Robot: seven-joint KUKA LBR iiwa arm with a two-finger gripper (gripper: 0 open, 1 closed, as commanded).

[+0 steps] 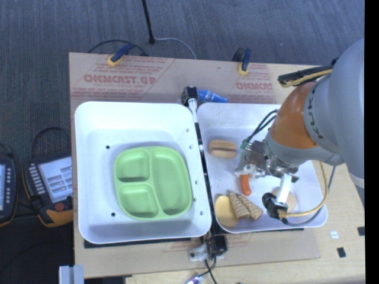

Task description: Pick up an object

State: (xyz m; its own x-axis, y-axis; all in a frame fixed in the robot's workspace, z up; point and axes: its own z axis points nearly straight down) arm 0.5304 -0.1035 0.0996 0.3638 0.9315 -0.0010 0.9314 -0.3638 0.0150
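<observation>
Orange carrot (246,185) is lying just under the pincer (253,169); its state I cannot tell; bun (222,148) is sitting nearby, perhaps untouched.

The green three-compartment plastic tray (153,181) sits in the left shallow white bin (95,129). In the right shallow white bin (225,116), the tan bun-shaped toy (222,148) is at 10 o'clock, with the small orange carrot-shaped toy (246,186) mid-bin and the brown ridged cone-shaped toy (244,206) at 7.
</observation>
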